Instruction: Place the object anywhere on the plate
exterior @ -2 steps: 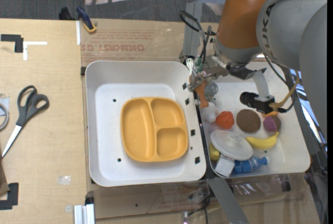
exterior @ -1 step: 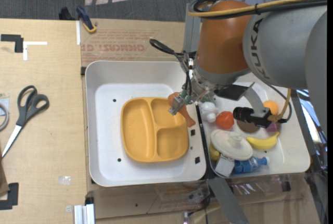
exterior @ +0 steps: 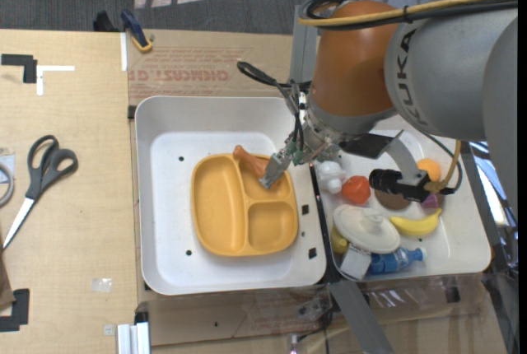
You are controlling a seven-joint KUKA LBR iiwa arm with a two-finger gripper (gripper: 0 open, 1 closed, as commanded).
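The gripper (exterior: 274,171) hangs over the upper right compartment of the yellow plate (exterior: 222,212), which lies in the left bin (exterior: 156,204). An orange-brown object (exterior: 247,158) lies at the plate's upper rim, its lower end at the fingertips — whether the fingers clasp it cannot be told. The right bin (exterior: 461,249) holds a banana (exterior: 414,222), a tomato (exterior: 356,189) and a blue bottle (exterior: 394,261) — crowded together.

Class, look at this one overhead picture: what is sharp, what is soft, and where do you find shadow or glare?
Camera view: light is even, and the yellow plate and scissors look sharp; the arm, close to the lens, looks soft and bulky; a faint shadow lies on the left bin around the plate; the tool is small and dim, its fingers hard to read; no strong glare.
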